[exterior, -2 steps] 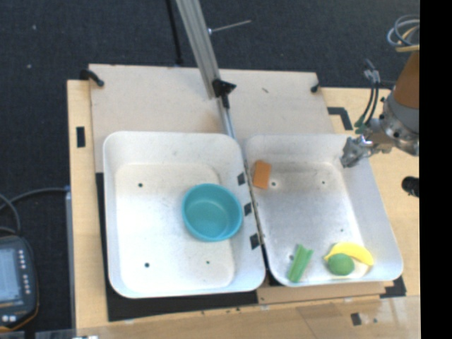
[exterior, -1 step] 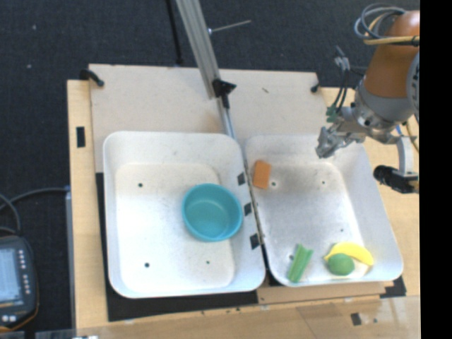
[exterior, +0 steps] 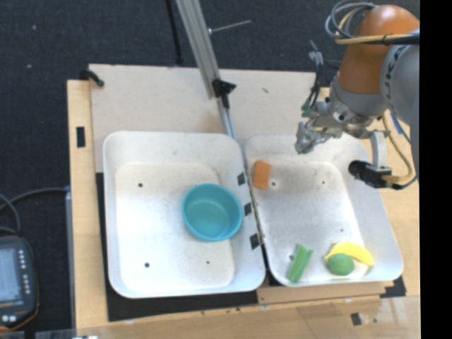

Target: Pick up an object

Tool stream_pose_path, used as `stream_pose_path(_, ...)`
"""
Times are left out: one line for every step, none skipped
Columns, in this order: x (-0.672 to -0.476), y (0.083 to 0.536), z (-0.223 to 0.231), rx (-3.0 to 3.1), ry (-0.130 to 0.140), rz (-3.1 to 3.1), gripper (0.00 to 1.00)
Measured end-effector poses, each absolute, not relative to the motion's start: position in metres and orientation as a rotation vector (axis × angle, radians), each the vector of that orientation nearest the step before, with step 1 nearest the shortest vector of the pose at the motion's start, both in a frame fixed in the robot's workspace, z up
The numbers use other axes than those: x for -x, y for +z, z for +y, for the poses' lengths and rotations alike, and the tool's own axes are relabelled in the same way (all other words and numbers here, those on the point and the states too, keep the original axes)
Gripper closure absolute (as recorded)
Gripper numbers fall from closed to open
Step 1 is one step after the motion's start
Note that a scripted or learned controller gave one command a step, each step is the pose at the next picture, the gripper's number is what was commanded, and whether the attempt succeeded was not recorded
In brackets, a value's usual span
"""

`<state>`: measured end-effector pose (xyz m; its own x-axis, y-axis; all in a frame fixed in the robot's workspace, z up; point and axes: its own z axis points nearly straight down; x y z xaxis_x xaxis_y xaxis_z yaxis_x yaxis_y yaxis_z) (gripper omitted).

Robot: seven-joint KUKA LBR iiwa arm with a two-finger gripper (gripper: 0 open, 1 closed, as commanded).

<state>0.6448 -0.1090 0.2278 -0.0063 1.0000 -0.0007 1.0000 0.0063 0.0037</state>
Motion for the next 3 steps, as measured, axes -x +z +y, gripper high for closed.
stream_pose_path(-0.657, 0.241, -0.054, -2.212, 0.005, 2.229, 1.00)
stream_pose_path(-0.670, 0.243, 0.003, -2.217, 0.003, 2.225, 1.00)
stream_pose_path(-0.683, 0.249, 0.056, -2.213, 0.005, 2.229, 1.00)
